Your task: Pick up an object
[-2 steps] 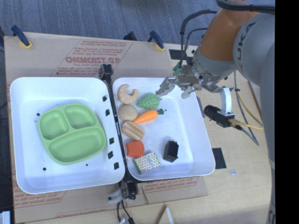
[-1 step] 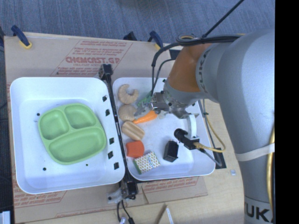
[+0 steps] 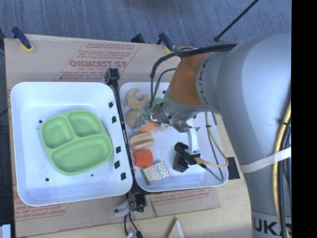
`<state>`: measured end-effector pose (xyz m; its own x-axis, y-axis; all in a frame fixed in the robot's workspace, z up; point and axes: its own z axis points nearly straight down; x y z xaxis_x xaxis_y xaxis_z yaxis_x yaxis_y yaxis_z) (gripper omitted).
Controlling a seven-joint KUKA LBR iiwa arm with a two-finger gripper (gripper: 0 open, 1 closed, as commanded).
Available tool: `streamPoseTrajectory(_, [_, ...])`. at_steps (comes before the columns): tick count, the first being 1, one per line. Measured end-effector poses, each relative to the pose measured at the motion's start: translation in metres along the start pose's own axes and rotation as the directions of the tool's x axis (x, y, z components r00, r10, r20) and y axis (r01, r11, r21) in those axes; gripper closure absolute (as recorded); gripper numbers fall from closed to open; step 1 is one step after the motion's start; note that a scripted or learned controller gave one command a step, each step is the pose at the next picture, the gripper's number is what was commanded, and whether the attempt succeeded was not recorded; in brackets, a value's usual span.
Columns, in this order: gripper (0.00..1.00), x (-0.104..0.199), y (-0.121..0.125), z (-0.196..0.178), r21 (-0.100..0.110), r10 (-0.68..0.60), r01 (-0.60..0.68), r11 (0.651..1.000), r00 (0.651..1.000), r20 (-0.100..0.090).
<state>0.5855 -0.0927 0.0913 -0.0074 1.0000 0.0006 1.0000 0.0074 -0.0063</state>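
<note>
In the right bin [image 3: 218,180], a shallow white tray with rounded corners, a cluster of small items is seen along its left wall. Nearest the far end a curled tan piece [image 3: 135,99] is found, with a rounder beige lump [image 3: 132,117] just below it. Toward the near end lie an oblong bun-shaped item [image 3: 141,141], a matte red-orange block [image 3: 143,157] and a speckled, boxy green-and-white sponge [image 3: 156,172]. A small orange sliver [image 3: 146,128] lies just above the bun. The gripper [image 3: 157,114] is lowered beside the beige lump (its opening is probably hidden by the wrist, so its state cannot be told). In the left bin [image 3: 25,133] a smooth green divided plate [image 3: 76,142] is held.
</note>
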Motion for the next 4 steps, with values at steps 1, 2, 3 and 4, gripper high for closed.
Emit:
streamPoseTrajectory(1, [1.00,0.000,0.000,-0.010,0.003,-0.004,0.004,1.000,1.000,0.001])
streamPoseTrajectory(2, [0.00,0.000,0.000,-0.010,0.003,-0.004,0.004,1.000,1.000,0.001])
streamPoseTrajectory(3, [1.00,0.000,0.000,-0.020,0.005,-0.008,0.008,1.000,1.000,0.001])
streamPoseTrajectory(4, [0.00,0.000,0.000,-0.020,0.006,-0.009,0.009,1.000,1.000,0.002])
